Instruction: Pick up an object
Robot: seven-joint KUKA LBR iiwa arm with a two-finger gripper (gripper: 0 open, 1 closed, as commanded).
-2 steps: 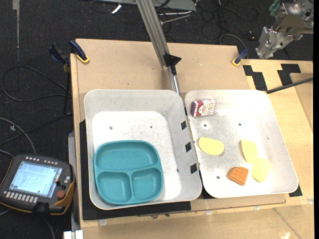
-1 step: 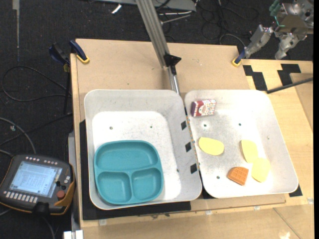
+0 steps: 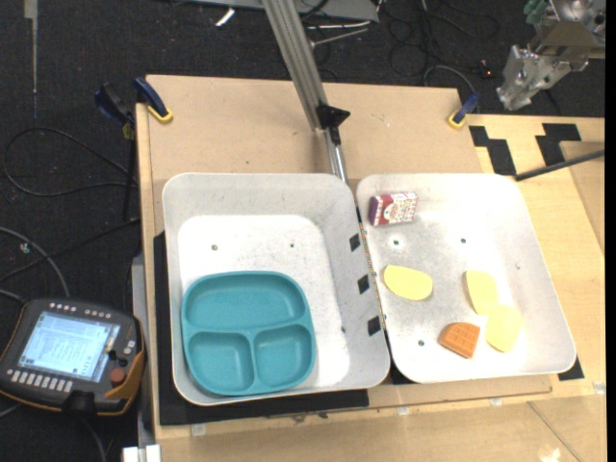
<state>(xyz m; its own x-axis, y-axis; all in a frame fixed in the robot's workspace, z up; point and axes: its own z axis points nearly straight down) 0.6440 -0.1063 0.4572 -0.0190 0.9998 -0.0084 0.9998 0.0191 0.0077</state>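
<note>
The right bin [image 3: 539,248] holds a small maroon and white carton [image 3: 393,209] lying near its back left corner. A yellow oval piece [image 3: 408,283] rests in the middle left. Two more pale yellow pieces [image 3: 479,290] [image 3: 502,327] lie to the right, and an orange waffle-like block [image 3: 460,339] sits near the front. The gripper [image 3: 525,73] hangs at the top right, above the bench's far corner and well clear of the bins; its fingers are too blurred to read.
The left bin [image 3: 192,200] bears a teal divided tray [image 3: 248,332] at its front. A slanted metal pole [image 3: 298,51] crosses the back. A teach pendant [image 3: 67,352] lies on the floor at left. Yellow-tipped clamps [image 3: 154,102] [image 3: 460,115] grip the bench's back corners.
</note>
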